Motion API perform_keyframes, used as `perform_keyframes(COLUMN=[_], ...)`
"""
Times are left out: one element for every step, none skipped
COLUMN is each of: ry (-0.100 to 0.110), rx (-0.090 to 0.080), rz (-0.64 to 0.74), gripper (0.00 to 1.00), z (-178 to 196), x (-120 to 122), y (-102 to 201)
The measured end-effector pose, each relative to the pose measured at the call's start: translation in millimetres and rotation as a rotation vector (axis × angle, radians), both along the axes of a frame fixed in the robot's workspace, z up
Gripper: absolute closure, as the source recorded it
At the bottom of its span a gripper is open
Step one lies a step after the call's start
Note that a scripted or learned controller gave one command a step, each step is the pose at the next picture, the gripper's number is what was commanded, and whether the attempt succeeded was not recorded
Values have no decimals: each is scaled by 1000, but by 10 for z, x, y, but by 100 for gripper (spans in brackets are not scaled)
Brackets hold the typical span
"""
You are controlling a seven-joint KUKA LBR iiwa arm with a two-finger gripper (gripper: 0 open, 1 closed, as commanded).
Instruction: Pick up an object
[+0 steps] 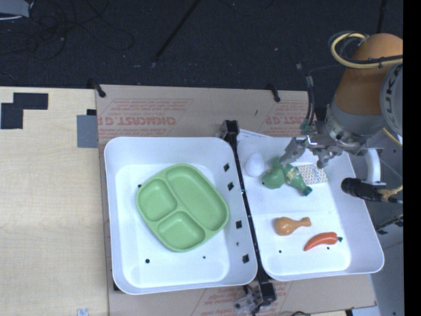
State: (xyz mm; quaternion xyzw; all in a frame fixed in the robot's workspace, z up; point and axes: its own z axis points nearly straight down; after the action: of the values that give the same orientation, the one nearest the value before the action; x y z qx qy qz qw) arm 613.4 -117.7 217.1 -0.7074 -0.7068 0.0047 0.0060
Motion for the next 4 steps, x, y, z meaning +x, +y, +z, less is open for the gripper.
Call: perform_keyframes(ry=[-12,-6,-16,-10], rx=[-1,-1,-7,-1], rz=[1,1,1,0], gripper=[0,0,0,0], z=[68,-572,-1026,-1311], x=[26,43,142,136], y=[-1,-13,-48,-34])
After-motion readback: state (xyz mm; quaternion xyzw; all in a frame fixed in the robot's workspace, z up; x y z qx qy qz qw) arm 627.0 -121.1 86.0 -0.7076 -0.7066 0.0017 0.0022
